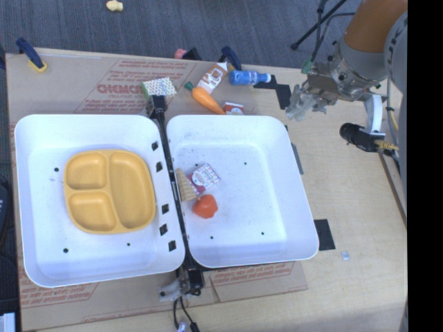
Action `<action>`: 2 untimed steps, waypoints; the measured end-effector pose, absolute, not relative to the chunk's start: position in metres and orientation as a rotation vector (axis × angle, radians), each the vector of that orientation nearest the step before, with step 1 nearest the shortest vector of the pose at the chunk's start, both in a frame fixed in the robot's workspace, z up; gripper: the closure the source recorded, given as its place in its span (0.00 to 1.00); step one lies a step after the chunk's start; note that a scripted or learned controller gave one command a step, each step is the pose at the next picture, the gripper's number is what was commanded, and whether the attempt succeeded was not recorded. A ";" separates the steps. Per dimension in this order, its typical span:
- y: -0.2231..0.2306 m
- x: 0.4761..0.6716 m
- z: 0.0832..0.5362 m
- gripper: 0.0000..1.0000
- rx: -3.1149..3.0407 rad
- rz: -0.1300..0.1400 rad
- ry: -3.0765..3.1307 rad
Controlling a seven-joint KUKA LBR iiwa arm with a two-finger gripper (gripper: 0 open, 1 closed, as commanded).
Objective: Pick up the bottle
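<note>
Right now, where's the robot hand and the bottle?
End effector past right bin's far corner. Blue bottle on cardboard beyond bins, not held. White-orange bottle and carrot lie beside it.

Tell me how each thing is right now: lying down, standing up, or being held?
blue bottle: lying on its side on the bench behind the bins, not held.
tool: above the bench, right of the bottle, apart from it.
yellow plate: flat, face up in the left bin.
red tomato: resting in the right bin.
carrot: lying on the bench.
</note>
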State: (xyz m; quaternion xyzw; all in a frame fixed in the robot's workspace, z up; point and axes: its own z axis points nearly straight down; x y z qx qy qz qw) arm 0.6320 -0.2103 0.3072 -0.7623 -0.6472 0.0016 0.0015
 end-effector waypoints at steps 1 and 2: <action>-0.193 0.605 0.336 1.00 -2.818 0.005 -1.384; -0.192 0.566 0.320 1.00 -2.963 0.009 -1.029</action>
